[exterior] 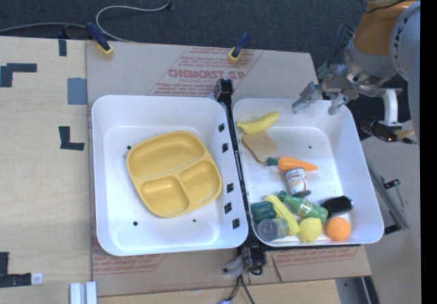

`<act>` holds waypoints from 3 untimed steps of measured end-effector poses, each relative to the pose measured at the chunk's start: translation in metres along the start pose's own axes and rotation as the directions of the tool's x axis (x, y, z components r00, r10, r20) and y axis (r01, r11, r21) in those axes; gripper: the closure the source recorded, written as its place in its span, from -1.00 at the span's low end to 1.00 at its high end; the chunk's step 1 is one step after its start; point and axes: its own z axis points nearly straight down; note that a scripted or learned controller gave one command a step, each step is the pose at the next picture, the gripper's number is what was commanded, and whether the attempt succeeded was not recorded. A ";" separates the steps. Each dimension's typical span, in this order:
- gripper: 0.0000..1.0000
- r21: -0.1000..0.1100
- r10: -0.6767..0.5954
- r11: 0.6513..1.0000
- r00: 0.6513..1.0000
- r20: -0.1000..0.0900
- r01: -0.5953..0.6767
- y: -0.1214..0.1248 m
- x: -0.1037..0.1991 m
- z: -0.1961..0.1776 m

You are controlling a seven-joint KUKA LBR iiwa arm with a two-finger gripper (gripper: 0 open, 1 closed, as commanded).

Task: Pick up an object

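we see the gripper spread apart, holding nothing; the banana lies just left and below it.

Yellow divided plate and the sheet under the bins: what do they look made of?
Yellow divided plate: likely moulded plastic, smooth with a soft sheen, rounded compartment walls, one even colour. Sheet under the bins: likely cardboard, matte tan with red print, held by yellow-and-blue clamps.
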 end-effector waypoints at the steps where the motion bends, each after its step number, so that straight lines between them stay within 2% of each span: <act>1: -1.00 0.006 -0.001 1.000 1.000 0.000 0.001 0.007 0.052 0.110; 2: -1.00 0.013 0.000 1.000 1.000 0.005 0.000 0.007 0.071 0.119; 3: -1.00 0.013 -0.001 1.000 1.000 0.005 0.001 0.007 0.072 0.119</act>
